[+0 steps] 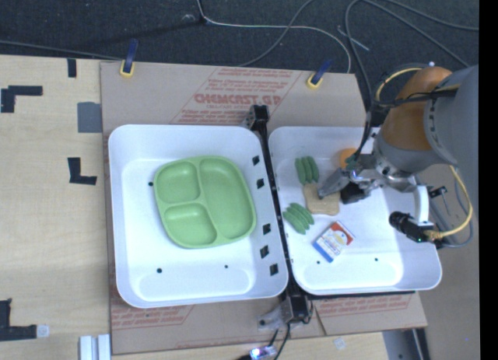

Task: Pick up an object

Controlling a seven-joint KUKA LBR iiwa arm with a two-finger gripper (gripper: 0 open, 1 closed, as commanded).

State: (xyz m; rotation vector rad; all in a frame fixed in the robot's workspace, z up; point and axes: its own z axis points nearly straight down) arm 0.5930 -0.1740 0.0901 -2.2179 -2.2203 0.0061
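I take the tan block in the right bin as the likeliest target, since the gripper sits low just above and beside it, near the middle of that bin. The dark fingers look spread and angled down toward the block, but I see nothing between them, so I judge that nothing is held yet. Around the block lie two green ribbed pieces, one above it and one below it, a small red, white and blue packet nearer the front wall, and something orange partly hidden behind the wrist. The left bin holds a green divided plate. By my reading the approach is done; closing on an object and lifting it clear of the bin floor are left.
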